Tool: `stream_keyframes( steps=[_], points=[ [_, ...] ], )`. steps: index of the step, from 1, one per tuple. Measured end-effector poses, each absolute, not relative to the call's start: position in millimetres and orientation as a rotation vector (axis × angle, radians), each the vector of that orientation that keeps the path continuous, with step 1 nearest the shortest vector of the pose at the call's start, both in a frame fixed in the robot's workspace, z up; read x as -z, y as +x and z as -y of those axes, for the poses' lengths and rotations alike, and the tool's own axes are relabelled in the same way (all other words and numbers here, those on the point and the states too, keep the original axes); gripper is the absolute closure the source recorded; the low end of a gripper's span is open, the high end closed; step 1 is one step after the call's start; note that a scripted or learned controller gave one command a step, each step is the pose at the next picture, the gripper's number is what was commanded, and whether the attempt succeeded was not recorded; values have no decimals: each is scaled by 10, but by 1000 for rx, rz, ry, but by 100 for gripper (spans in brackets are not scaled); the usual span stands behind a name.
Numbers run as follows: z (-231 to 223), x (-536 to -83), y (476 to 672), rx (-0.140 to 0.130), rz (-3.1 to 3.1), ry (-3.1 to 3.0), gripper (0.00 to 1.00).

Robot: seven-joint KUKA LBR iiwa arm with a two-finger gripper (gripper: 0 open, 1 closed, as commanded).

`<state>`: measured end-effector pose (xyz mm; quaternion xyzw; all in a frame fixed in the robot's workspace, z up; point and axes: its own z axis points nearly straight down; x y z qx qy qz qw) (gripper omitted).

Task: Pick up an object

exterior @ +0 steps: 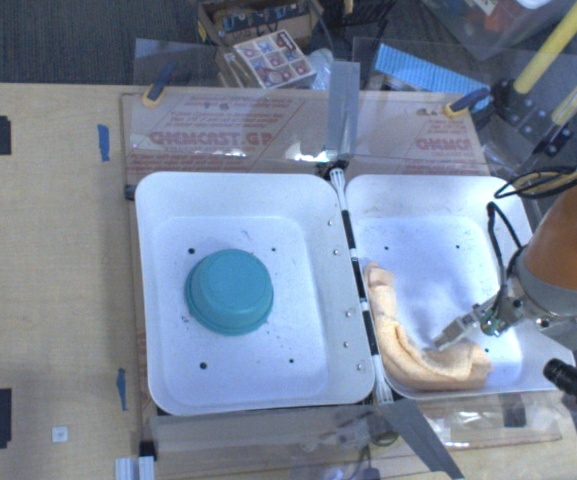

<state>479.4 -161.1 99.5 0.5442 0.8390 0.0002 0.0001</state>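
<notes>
A light wooden bench (48,298) fills the left and lower part of the picture, and two white bins sit on it side by side. Closest to us, in the lower right, a tan curved soft thing (408,358) lies in the right bin (418,193). It bends like a banana along the bin's left wall and its near wall. The claw (446,336) is low in this bin, with its tip touching or just above the top of the tan thing near its thick end. I cannot tell if the claw is released or clenched, and nothing can be seen held in it. The grey arm with the orange band (568,258) comes in from the right edge, and a black cable (503,228) loops beside it. A bit farther back, in the middle of the left bin (168,203), a round teal bowl (230,290) sits upside down, well apart from the claw. Behind the bins a clear plastic sheet with red letters (218,138) stands up. A small strip of blue tape (103,142) is stuck on the bench to its left. At the very top, on the dark floor, there is a cardboard box (258,18) with things in it, and a yellow pole (563,28) slants across the upper right corner.
</notes>
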Motion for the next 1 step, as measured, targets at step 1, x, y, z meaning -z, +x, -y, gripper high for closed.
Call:
stream_keyframes(
  steps=[1],
  points=[
    [1126, -887, 4823, -3, -2660, 1652, 0]
  ],
)
